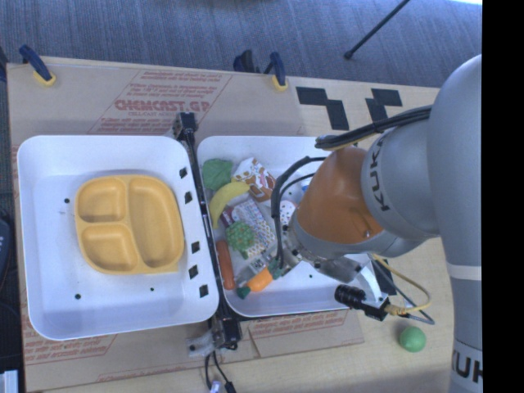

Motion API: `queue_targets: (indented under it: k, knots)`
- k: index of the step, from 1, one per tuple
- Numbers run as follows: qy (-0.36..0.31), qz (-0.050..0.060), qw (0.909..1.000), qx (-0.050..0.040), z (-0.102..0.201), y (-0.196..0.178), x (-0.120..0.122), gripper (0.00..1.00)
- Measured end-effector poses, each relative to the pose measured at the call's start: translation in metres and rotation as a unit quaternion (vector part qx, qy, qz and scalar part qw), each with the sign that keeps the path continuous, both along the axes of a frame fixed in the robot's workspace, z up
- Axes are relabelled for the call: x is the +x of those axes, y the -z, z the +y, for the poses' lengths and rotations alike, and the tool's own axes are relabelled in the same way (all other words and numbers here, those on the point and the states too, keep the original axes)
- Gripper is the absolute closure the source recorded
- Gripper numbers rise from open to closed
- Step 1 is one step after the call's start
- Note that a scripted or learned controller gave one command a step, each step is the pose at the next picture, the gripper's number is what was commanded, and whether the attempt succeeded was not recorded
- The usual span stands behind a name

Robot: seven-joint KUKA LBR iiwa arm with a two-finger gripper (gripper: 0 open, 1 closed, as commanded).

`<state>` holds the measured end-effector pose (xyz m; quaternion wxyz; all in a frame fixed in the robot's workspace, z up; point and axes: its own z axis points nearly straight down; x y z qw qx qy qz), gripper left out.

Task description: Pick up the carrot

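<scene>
Left bin (33,244): holds a yellow three-compartment tray (129,222), roughly centred, lying flat. Likely the drop-off side; nothing else in it.

Divider between the two bins: black clips (195,219) run along the shared walls, presumably to keep the bins from sliding apart.

Right bin (307,300): a heap of toy food crowded against its left wall. Green leafy piece (217,173) at the far left corner; a printed packet (255,178) just beside it; a banana (227,199) below those, curving toward the wall; a green bumpy piece (241,237) nearer the middle. The carrot (224,264), slim and orange-red, lies along the left wall of this bin, toward its near left corner, lengthwise with the wall. A shorter orange piece (259,281) sits just beside its near end, perhaps another vegetable; too small to say.

End effector (278,262): low in the right bin, near the middle of its near half, beside the heap and apart from the carrot. The orange band and wrist cover it from above, so I cannot tell how it is set. Carrot not held.

Judgement: the carrot's place tight to the wall leaves little room on that side; a grasp across its width looks awkward.

Bench, near right corner: a green ball (412,338) outside the bins.
</scene>
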<state>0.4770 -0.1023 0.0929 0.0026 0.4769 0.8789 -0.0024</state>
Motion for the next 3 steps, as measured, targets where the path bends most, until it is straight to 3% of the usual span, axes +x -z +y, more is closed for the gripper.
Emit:
queue_targets:
  k: [3]
  knots:
    - [0.000, 0.000, 1.0000, 0.0000, 0.0000, 0.0000, 0.0000, 0.00]
